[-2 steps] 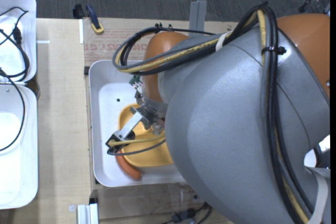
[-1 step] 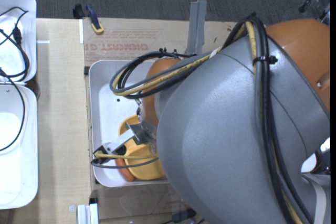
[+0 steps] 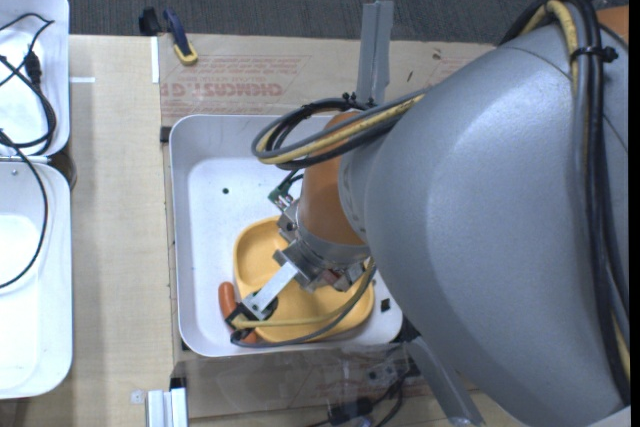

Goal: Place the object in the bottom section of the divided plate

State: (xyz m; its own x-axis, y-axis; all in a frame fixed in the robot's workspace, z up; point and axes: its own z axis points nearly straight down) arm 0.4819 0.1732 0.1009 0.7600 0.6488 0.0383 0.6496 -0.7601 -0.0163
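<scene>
Sausage [image 3: 227, 295] lies beside the yellow plate's [image 3: 256, 250] left rim, the pincer [image 3: 240, 318] beside it, grip unclear.

Overhead slanted view onto bench [image 3: 110, 215]

The bench [image 3: 110, 215] looks like pale wood with a matt, faintly grained face, and a sheet of brown cardboard [image 3: 250, 80] with red print lies flat and dull on it. The white bin [image 3: 200, 215] and the yellow divided plate [image 3: 255, 250] both look like smooth plastic, the bin with a soft sheen and the plate slightly glossy. The arm [image 3: 500, 215] has a smooth grey shell with a satin finish, an orange band [image 3: 325, 200] of the same smooth look, and black cables [image 3: 310, 120] that seem rubbery.
</scene>
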